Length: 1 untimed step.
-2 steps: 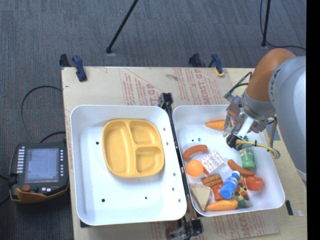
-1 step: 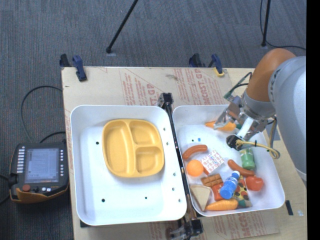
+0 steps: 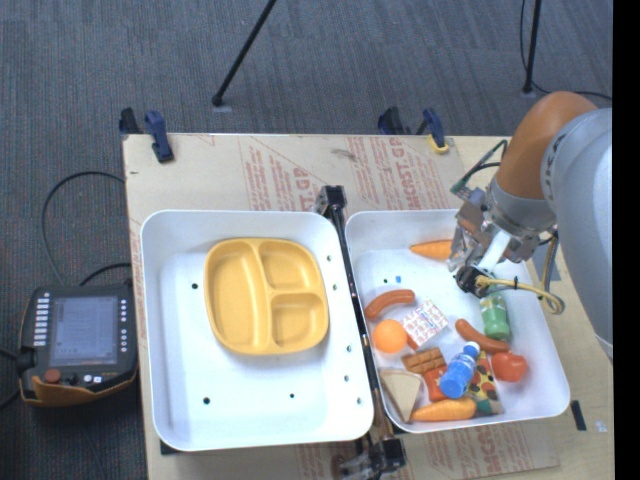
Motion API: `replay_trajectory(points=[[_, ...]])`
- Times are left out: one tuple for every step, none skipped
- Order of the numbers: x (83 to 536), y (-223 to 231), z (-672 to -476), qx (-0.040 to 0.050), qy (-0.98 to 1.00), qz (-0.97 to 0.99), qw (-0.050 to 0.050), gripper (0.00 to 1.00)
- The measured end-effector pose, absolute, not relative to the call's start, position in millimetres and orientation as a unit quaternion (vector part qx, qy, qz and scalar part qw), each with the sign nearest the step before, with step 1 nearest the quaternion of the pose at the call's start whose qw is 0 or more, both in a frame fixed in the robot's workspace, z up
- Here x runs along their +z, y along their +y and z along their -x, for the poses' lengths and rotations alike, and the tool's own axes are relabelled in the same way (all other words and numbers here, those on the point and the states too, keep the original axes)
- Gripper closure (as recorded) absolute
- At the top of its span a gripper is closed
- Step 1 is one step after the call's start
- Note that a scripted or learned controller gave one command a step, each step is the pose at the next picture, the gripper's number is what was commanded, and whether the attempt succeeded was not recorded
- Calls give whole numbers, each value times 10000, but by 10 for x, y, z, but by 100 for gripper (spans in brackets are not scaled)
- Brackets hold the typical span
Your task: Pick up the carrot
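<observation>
Fingertips of the gripper (image 3: 468, 268) are lost against the arm's dark wrist; spread or pressed together cannot be told. Two carrots are seen in the right bin (image 3: 545, 408): one (image 3: 432, 250) just left of the gripper, apart from it, one (image 3: 444, 410) at the near wall. Two sausages (image 3: 389, 302) are counted, one yellow tray (image 3: 266, 294) in the left bin (image 3: 180, 388).

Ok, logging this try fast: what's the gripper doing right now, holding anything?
Gripper: over the right bin beside a carrot; open or shut cannot be told, and nothing shows between its fingers.
</observation>
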<state>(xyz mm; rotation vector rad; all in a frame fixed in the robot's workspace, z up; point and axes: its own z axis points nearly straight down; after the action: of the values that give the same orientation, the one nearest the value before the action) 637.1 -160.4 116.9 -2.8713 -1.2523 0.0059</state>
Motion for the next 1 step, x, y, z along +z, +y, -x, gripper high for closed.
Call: replay_trajectory(points=[[1169, -1603, -6372, 20, -4000, 9165, 44, 0]])
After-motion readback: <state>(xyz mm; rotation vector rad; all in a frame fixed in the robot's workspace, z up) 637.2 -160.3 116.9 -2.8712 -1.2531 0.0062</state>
